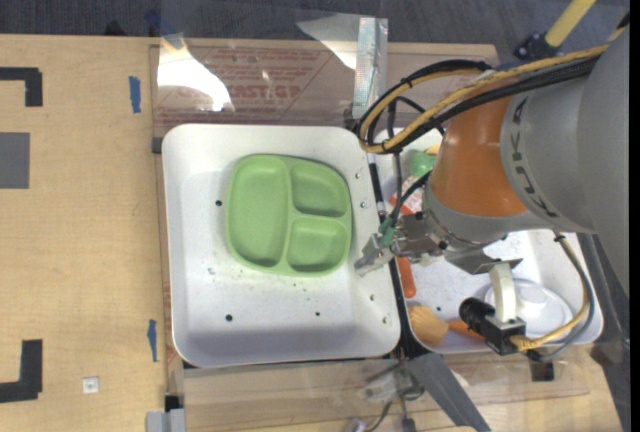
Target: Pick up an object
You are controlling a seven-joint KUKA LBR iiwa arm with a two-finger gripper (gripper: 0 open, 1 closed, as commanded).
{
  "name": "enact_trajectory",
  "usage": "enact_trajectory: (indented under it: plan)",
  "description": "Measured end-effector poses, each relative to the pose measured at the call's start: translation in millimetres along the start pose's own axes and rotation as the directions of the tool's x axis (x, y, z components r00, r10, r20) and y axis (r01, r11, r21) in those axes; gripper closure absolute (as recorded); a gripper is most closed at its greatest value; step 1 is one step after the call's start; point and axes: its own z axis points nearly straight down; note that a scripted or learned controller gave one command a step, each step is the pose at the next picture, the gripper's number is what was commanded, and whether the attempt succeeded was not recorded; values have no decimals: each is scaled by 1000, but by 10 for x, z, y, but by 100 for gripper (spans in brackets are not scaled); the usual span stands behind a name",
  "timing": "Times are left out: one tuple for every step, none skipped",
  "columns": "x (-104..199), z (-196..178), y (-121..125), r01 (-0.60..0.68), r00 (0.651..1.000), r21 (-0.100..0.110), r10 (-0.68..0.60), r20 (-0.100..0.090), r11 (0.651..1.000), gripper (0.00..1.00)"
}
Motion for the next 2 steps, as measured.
enact_trajectory:
  plan:
    - [263,5,-2,-578,816,2,578,2,816,0]
    - [431,259,118,-720,693,-38,721,-10,692,0]
